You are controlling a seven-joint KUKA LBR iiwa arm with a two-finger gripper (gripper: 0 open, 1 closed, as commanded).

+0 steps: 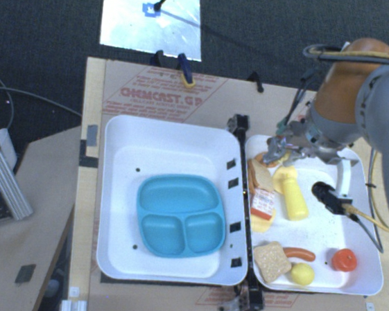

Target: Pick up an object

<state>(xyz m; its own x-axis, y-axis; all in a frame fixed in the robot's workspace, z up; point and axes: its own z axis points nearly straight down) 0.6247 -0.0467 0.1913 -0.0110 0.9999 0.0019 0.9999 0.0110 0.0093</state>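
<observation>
The gripper [280,153] was seen low over the far left corner of the right bin [362,278]; whether it was released or clenched could not be told; no object was seen held. A yellow bottle [292,194] lay just beside and nearer than the gripper, its long axis running near to far, cap end toward the gripper.

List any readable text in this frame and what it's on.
"CHEMCAST GP": red print on the brown board under the bins, behind the left bin.
More red print lower on the same board, at its front edge: too small to read.
Red-and-white packet in the right bin: label print too blurred to read.
Nothing else legible.
</observation>
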